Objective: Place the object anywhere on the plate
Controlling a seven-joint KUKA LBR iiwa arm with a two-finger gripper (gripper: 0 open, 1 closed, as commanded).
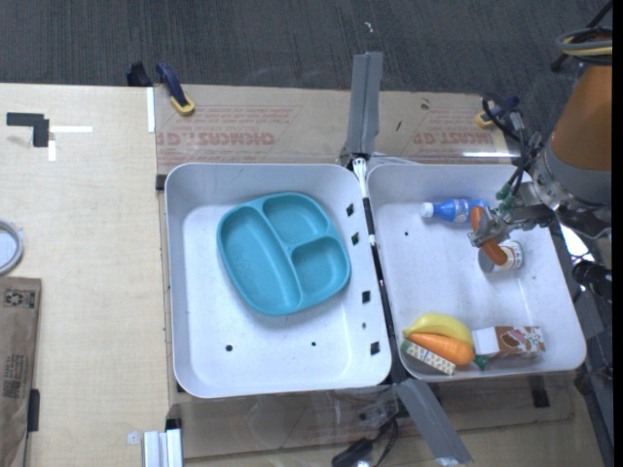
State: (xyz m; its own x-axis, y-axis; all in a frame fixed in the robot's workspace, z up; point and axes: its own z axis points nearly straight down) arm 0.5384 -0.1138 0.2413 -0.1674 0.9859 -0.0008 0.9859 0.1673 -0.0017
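A light blue divided plate lies in the left bin, slightly left of its middle, with nothing on it. My gripper hangs over the upper right part of the right bin. It is directly above and touching or nearly touching a small orange and white can lying on the bin floor. A blue and white bottle lies just left of the gripper.
At the front of the right bin lie a yellow banana, an orange carrot and a brown box. A grey divider bar stands between the bins at the back. The arm's orange band is at the right.
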